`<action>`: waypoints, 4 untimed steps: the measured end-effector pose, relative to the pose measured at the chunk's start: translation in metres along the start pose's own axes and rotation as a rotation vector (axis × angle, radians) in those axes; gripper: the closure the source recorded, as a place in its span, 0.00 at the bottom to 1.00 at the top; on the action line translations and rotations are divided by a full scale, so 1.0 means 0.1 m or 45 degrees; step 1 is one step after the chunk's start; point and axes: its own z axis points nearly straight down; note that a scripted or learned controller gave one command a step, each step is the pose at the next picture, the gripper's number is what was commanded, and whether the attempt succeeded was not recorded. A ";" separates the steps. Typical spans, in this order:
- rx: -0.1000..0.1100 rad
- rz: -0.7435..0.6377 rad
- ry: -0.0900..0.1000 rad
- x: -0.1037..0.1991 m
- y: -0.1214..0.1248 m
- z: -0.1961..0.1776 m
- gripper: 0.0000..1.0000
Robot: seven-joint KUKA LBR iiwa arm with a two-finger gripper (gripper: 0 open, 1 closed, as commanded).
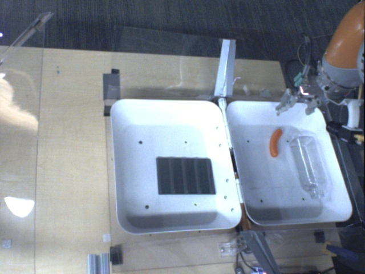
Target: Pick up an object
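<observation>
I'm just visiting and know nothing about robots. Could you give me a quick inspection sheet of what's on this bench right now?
Surface: wooden bench bearing two white bins side by side.
Job's things: right bin holds an orange sausage-shaped object and a clear plastic bottle lying on its side, apart.
Clutter: left bin holds a dark ribbed rectangular pad.
Grippers: gripper hangs over the right bin's far edge, holding nothing.
Cables: wires near the wrist.
Surroundings: dark carpet beyond the bench.

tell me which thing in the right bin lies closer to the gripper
The small orange sausage-shaped piece is closer to the gripper. The clear plastic bottle beside it stretches farther toward the bin's near edge.
</observation>
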 end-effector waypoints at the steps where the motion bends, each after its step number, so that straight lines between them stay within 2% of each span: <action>1: -0.005 0.137 -0.001 0.01 -0.12 1.12 0.00; 2: -0.005 0.147 -0.002 -0.05 0.02 0.20 0.00; 3: -0.003 0.196 -0.001 0.14 -0.04 1.11 0.00; 4: -0.010 0.188 -0.003 0.15 -0.02 0.98 1.00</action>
